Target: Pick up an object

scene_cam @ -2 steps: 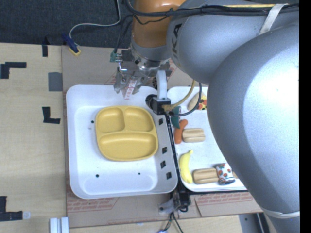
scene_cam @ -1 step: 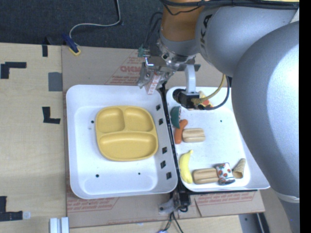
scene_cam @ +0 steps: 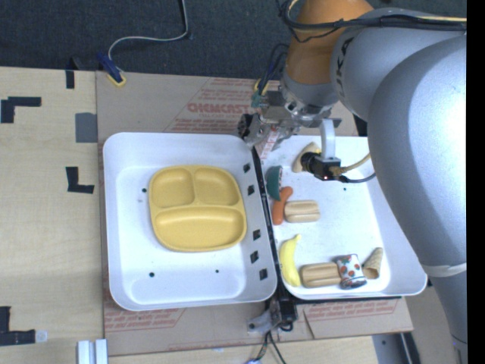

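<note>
My gripper (scene_cam: 265,133) hangs over the far end of the divider between the two bins, at the back left corner of the right bin (scene_cam: 394,237). Just in front of it in that bin lie a green piece (scene_cam: 273,178), an orange carrot (scene_cam: 280,204) and a tan bun (scene_cam: 301,211). Toward the near edge rest a yellow banana (scene_cam: 289,258), a second bun (scene_cam: 319,274), a red-and-white patterned can (scene_cam: 350,270) and a tan wedge (scene_cam: 373,262). Nothing is visibly held.
The left bin (scene_cam: 125,203) holds a yellow divided plate (scene_cam: 198,207). The grey arm (scene_cam: 413,127) covers the right bin's far right side. A small pale yellow piece (scene_cam: 305,160) lies beside the wrist. Brown cardboard (scene_cam: 174,101) lies beyond the bins.
</note>
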`<action>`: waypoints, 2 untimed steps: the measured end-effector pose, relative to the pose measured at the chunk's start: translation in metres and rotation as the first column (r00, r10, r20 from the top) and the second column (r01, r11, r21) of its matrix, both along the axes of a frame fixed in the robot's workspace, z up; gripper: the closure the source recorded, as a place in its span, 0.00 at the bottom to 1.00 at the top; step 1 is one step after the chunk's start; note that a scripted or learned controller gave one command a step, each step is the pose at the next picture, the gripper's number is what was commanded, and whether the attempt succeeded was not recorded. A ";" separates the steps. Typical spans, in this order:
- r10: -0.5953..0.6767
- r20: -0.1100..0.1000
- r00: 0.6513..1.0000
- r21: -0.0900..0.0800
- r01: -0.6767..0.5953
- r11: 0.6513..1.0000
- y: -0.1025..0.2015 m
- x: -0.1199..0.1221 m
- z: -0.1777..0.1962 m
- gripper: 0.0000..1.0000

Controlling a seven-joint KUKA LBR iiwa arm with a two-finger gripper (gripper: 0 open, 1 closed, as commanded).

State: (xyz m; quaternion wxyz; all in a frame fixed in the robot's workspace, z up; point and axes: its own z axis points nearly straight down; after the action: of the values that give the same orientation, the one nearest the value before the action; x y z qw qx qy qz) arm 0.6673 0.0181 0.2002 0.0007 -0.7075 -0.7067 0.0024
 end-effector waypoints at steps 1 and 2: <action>0.006 0.005 1.000 0.005 -0.006 1.000 0.100 0.001 0.045 1.00; 0.003 0.004 1.000 0.003 -0.003 1.000 0.106 0.001 0.065 1.00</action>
State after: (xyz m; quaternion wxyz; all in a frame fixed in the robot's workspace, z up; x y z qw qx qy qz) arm 0.6681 0.1244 0.2651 0.0004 -0.7065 -0.7077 0.0002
